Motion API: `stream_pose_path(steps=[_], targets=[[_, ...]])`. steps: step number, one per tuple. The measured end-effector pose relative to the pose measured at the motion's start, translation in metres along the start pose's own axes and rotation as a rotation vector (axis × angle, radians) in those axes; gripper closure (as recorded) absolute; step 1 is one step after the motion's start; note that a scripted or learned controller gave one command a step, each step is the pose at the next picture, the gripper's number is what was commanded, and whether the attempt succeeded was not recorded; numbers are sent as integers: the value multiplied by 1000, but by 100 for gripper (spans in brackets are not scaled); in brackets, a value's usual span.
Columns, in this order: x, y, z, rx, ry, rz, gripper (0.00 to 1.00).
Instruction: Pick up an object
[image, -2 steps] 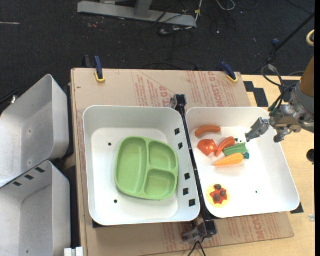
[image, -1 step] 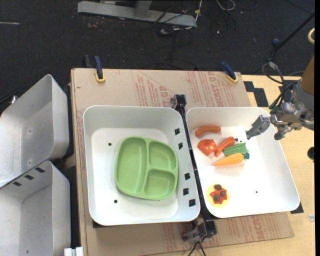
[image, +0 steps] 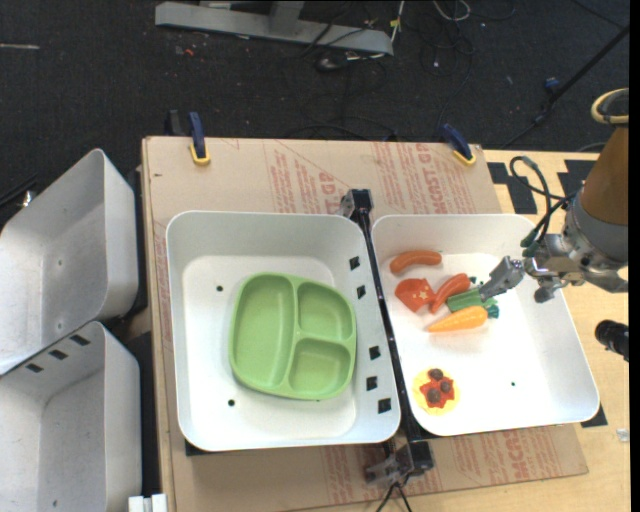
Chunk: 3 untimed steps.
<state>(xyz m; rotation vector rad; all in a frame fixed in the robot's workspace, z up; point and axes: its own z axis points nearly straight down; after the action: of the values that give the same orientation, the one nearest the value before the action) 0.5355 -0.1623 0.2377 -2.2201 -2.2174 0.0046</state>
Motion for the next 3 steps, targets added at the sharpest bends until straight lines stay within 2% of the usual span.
stream_pose_path(steps=[2,3], targets=[[7,-14,120,1,1,0,0],[6,-13,107,-5,-1,1,100]])
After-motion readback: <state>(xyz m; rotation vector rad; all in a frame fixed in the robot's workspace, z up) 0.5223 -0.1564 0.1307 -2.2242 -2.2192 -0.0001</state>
